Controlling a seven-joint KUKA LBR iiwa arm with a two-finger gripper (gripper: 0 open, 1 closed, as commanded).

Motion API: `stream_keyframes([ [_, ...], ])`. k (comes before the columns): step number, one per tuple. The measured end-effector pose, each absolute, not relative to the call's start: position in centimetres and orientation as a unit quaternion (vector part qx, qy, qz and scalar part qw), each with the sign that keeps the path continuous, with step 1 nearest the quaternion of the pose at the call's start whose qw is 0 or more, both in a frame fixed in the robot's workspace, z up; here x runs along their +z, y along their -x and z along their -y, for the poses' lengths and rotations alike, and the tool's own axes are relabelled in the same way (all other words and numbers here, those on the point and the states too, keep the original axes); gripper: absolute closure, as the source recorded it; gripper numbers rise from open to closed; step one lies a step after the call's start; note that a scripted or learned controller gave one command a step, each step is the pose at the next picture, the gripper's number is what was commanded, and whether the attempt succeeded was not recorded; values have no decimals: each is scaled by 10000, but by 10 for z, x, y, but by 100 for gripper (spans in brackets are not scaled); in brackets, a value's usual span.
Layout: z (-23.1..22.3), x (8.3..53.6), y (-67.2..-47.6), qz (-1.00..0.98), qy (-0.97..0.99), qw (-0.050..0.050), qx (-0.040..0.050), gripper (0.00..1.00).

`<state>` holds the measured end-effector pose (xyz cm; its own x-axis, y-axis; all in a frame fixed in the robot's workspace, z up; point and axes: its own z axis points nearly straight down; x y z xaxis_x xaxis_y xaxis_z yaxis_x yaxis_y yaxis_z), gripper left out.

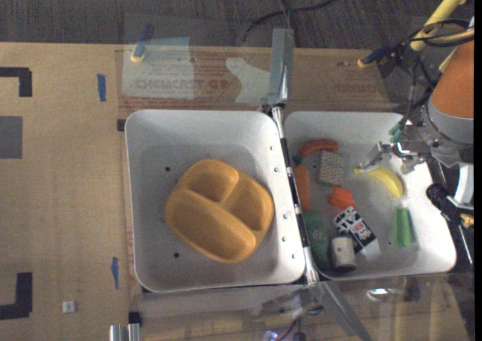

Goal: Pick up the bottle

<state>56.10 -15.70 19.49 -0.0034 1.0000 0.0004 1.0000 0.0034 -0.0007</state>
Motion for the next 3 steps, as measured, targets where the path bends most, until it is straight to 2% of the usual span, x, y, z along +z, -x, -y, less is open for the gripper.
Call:
stream_keyframes([
  [1,187,150,-488,7272,6864,0,-1,0],
  [2,212,94,-483,6664,7455,30,-32,0],
  [3,216,104,-482,6643,7475,10,-20,100],
])
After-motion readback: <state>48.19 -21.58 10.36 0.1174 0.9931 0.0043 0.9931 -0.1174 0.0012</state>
